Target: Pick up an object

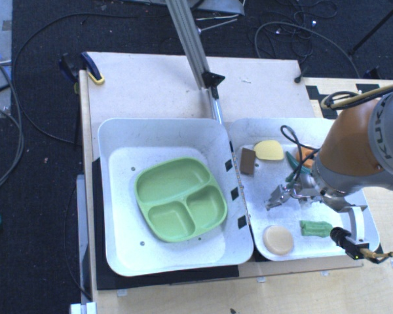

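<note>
A pale bench (157, 84) stands on a dark floor strewn with cables and bears two shallow white bins side by side. The left bin (118, 175) holds a green divided plate (180, 198). The right bin (249, 241) holds the loose objects: a yellow piece (269, 150) and a brown block (247, 161) at its far side, a round cream disc (278, 239) and a green piece (316, 228) at its near side.

The arm (357, 146) reaches in from the right, and its gripper (278, 198) hangs low over the middle of the right bin, above bare floor between the objects. Whether it is parted or closed cannot be told; nothing is seen in it.

The step looks like the approach, with no grasp made. The next move calls for settling on one object, probably the brown block or the cream disc near it, and descending squarely over it.
</note>
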### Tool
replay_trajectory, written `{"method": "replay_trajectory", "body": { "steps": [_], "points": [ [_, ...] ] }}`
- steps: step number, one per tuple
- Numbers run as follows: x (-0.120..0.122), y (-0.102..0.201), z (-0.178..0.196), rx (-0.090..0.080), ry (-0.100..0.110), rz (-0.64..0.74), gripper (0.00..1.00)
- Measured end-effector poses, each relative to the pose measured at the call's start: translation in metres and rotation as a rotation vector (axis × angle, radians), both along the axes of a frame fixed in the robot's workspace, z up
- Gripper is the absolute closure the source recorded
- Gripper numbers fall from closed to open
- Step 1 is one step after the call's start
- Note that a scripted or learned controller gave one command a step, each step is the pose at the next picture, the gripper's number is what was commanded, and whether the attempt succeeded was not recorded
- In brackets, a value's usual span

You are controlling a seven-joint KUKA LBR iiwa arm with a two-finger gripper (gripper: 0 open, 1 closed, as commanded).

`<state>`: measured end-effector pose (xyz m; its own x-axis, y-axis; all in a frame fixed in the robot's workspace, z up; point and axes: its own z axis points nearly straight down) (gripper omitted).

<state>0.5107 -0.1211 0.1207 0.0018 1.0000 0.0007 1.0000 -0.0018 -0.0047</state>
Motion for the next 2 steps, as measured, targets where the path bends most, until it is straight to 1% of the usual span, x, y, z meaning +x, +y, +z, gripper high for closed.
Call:
{"method": "replay_trajectory", "body": {
  "steps": [1, 2],
  "points": [
    [0.001, 0.000, -0.028, -0.001, -0.007, 0.001, 0.00],
    [0.002, -0.001, -0.015, -0.004, -0.013, -0.001, 1.00]
  ]
}}
